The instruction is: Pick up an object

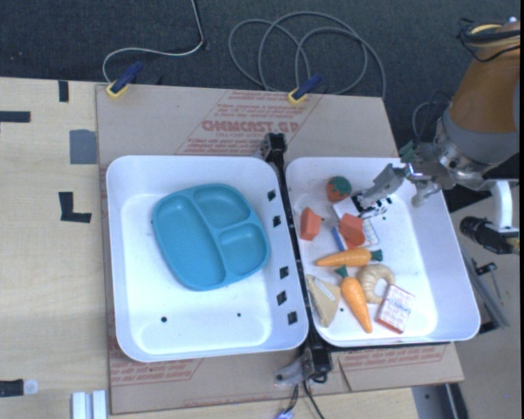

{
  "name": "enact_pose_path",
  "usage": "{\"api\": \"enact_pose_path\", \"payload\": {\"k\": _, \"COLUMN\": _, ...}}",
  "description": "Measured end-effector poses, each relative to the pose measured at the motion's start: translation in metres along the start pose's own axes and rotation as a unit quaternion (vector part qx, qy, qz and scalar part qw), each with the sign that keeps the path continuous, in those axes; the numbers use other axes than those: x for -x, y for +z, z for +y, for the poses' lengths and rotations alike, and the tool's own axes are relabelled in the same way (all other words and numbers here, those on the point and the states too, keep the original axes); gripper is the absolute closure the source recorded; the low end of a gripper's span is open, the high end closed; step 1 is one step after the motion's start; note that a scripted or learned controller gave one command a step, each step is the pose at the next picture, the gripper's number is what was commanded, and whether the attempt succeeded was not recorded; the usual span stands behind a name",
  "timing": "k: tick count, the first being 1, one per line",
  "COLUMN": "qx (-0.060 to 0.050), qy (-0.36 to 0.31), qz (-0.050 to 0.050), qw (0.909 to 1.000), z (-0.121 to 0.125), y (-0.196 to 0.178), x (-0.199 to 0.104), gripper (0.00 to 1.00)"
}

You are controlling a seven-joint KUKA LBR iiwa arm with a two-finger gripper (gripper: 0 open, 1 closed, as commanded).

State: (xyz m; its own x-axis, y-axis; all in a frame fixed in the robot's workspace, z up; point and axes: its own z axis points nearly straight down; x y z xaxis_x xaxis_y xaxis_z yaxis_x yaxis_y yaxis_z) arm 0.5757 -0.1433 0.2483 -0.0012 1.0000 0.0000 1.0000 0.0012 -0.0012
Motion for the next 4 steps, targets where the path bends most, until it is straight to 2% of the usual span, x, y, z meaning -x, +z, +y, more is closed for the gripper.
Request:
{"api": "enact_pose_path", "payload": {"k": 1, "qx": -0.002, "qy": 0.000, "qz": 0.001, "qw": 1.0000, "z": 0.018, "y": 0.093, "x": -0.028, "gripper": 0.00}}
{"api": "enact_pose_path", "payload": {"k": 2, "qx": 0.000, "qy": 0.000, "qz": -0.001, "qw": 1.0000, "z": 0.081, "y": 0.152, "x": -0.031, "gripper": 0.00}}
{"api": "enact_pose_path", "payload": {"k": 3, "qx": 0.001, "qy": 0.000, "qz": -0.001, "qw": 1.0000, "z": 0.093, "y": 0.163, "x": -0.045, "gripper": 0.00}}
{"api": "enact_pose_path", "payload": {"k": 4, "qx": 0.002, "qy": -0.001, "qz": -0.001, "qw": 1.0000, "z": 0.093, "y": 0.153, "x": -0.045, "gripper": 1.00}}
